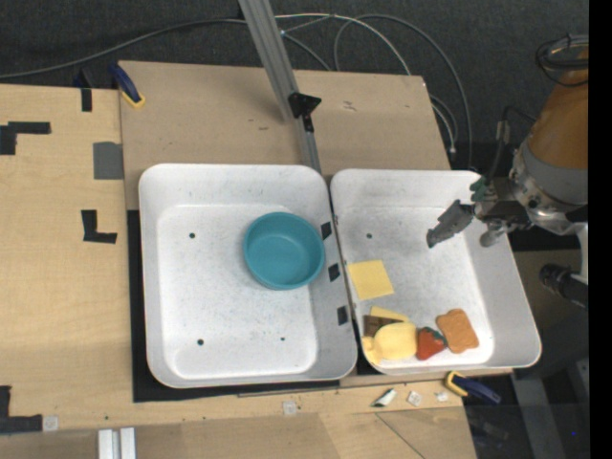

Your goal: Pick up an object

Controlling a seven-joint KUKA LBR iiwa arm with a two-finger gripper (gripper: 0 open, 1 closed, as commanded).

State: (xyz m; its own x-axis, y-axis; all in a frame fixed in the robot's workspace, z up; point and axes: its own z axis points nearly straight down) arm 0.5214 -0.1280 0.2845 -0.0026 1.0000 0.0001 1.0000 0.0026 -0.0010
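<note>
My gripper (469, 232) hangs over the right side of the right bin (402, 194), open, with nothing between its two dark fingers (447, 226). Below it, a flat yellow square (369, 279) lies near the bin's left wall. Along the front wall sit a rounded yellow object (390, 340), a small red object (430, 344) and an orange bread-like piece (459, 330). A blue bowl (283, 249) rests upright in the left bin (172, 256), far from the gripper.
A grey metal pole (273, 51) slants down to the gap between the bins at the back. Cables (382, 36) run across the dark floor behind the bench. Small clips (459, 385) lie on the bench in front of the right bin.
</note>
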